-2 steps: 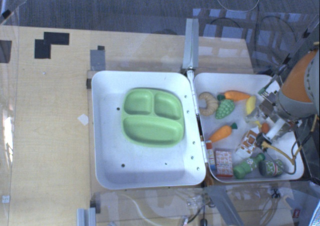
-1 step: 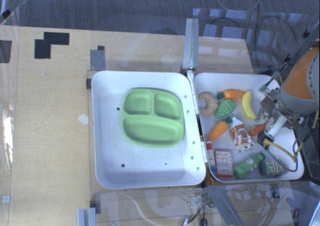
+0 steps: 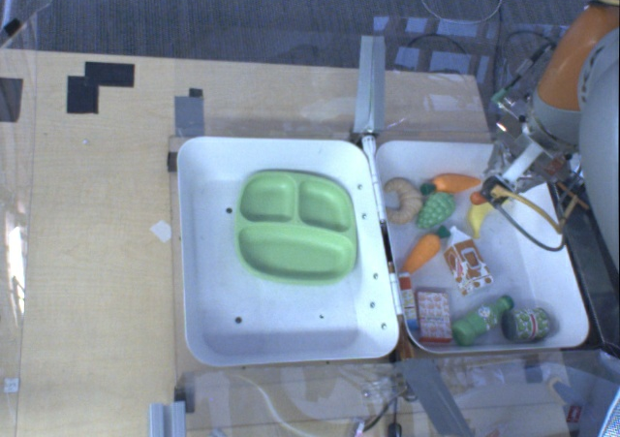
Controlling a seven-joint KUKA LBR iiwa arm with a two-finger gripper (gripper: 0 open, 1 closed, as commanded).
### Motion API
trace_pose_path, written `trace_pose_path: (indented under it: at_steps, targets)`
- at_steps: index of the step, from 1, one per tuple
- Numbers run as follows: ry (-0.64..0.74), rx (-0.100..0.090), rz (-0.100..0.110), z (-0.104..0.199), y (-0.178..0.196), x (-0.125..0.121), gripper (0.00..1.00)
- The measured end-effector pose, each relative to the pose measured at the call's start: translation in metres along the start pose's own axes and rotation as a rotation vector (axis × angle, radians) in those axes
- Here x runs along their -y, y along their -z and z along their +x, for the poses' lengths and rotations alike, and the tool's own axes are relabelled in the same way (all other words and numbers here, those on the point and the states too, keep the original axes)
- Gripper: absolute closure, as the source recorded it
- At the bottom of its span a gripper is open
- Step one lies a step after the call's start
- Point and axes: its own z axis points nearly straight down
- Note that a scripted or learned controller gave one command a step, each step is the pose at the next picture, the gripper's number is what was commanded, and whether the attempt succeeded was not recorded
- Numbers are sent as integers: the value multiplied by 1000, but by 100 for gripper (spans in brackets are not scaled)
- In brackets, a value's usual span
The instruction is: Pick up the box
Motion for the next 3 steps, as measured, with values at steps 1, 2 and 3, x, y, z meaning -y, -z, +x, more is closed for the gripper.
trace_pose_path:
  at_steps: [1,2,3]
  targets:
    - [-101,0,0,40,45,10,100]
    - [-472,2,2,31,45,16,100]
    - [-525,-3,1,58,142,45,100]
